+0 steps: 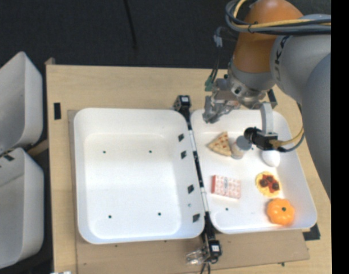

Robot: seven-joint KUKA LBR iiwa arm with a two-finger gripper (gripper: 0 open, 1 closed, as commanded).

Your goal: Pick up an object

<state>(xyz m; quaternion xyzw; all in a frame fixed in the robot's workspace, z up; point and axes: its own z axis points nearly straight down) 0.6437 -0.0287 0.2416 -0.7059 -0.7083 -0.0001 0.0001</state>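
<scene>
The right bin holds a pizza slice, a small grey cylinder, a white egg-like piece, a red-and-white packet, a round tart with red topping and an orange pumpkin. My gripper hangs over the bin's far left corner, above and behind the pizza slice. Nothing shows between its fingers.
The left bin lies beside the right one, joined along a black clipped seam. The arm's grey body and orange band rise over the right bin's far side. White chair-like shapes stand left of the bench.
</scene>
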